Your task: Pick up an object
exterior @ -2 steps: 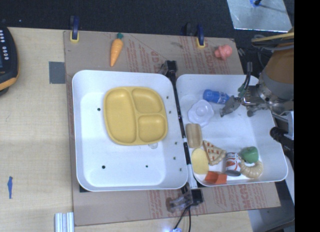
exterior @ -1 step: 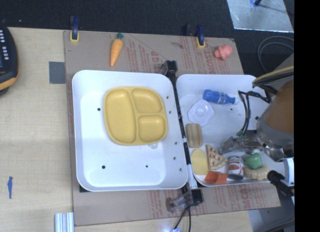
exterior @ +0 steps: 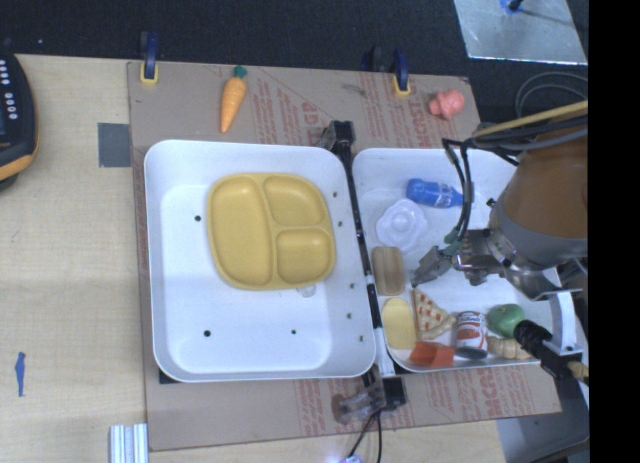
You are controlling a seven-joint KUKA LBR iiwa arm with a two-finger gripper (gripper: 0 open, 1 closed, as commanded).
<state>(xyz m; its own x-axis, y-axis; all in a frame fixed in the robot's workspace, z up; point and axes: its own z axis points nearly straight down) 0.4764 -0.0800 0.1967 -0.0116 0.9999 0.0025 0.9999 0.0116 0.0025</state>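
Two white bins side by side on the table (exterior: 70, 251), on a brown cardboard sheet (exterior: 300, 101).

L bin (exterior: 180, 341): holds a yellow divided plate (exterior: 268, 229), three compartments, lying flat toward the bin's upper middle.

R bin (exterior: 370, 166): crowded. Blue bottle (exterior: 433, 192) near the top, clear plastic cup (exterior: 400, 222) just below it. Tan bread-like block (exterior: 388, 270) by the L wall, pale yellow piece (exterior: 398, 321) under it. Pizza slice (exterior: 432, 315) beside that, red block (exterior: 432, 355) at the lower edge, small can w/ red label (exterior: 470, 331), green round item (exterior: 506, 318) to the R.

Pincer (exterior: 440, 263) sits over the R bin's middle, fingers spread apart, nothing between them; pizza slice lies just below, cup just above-left.

Outside the bins: toy carrot (exterior: 232, 101) and pink lump (exterior: 447, 103) on the cardboard.
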